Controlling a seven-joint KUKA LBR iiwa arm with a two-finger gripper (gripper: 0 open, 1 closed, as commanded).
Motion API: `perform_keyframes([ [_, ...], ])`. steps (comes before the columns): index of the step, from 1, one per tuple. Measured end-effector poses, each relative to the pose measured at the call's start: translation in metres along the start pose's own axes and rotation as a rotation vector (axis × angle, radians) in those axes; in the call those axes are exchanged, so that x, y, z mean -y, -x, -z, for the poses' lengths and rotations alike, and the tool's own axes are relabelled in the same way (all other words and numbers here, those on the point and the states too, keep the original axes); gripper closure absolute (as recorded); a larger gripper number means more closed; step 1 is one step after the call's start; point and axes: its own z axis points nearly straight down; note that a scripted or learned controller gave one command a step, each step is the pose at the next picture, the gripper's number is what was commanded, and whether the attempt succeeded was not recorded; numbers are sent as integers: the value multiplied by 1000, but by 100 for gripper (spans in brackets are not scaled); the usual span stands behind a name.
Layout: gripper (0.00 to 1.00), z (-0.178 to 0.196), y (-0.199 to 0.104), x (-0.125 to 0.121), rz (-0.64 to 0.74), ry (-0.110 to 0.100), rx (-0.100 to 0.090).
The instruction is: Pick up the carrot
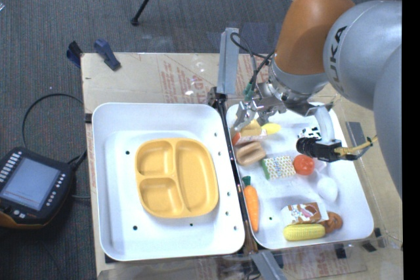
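The carrot (252, 206) is orange with a green top and lies lengthwise along the left wall of the right bin (357, 197), near its front. My gripper (252, 117) hangs over the back left corner of that bin, well behind the carrot and apart from it. Its fingers (242, 119) are open with nothing between them, just above a pale yellow block (251, 130) and a hot dog bun (250, 152).
The right bin also holds a sprinkled block (280, 167), a tomato (303, 164), a white egg (327, 189), a corn cob (304, 231), a printed packet (302, 212) and a small yellow piece (272, 129). A yellow divided plate (176, 177) lies in the left bin (111, 141).
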Motion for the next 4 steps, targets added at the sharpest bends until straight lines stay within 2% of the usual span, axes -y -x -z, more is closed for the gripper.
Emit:
perform_keyframes([
  [1, 100, 42, 80, -9, 227, 4, 1],
  [2, 100, -16, 35, -26, -164, -4, -2],
  [3, 100, 14, 105, 13, 74, 1, 0],
  [4, 100, -12, 49, -24, -107, -1, -1],
])
